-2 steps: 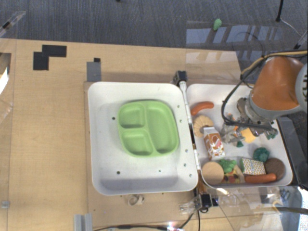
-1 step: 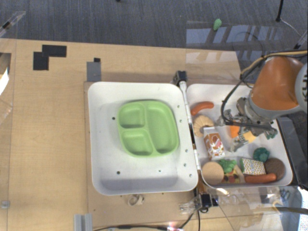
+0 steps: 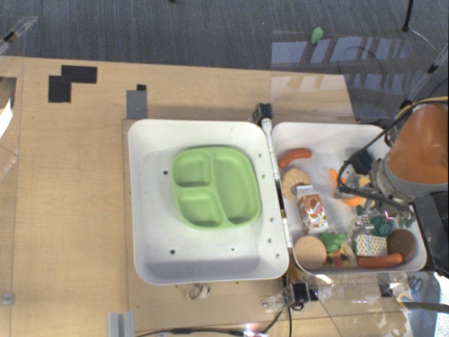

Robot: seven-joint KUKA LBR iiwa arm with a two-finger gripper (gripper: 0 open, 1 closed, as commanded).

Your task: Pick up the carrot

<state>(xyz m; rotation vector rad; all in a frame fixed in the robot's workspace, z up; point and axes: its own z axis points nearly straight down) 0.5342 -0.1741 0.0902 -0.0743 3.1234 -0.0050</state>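
Observation:
The carrot [image 3: 353,202] is a small orange piece lying in the right bin [image 3: 330,133], near its right side, and the wrist partly covers it. A second orange sliver [image 3: 334,176] pokes out just to the left of the wrist. My gripper [image 3: 359,192] hangs low over this spot, below the arm's orange band [image 3: 421,149]. Cables and the wrist body hide the tips, so I cannot tell whether anything is held.
The right bin also holds a sausage [image 3: 295,156], a round biscuit [image 3: 296,181], a small carton [image 3: 312,212], a tan ball [image 3: 310,251], a patterned cube [image 3: 370,245], a red sausage [image 3: 379,261] and a brown ball [image 3: 401,243]. A green divided plate [image 3: 214,187] lies in the left bin [image 3: 151,209].

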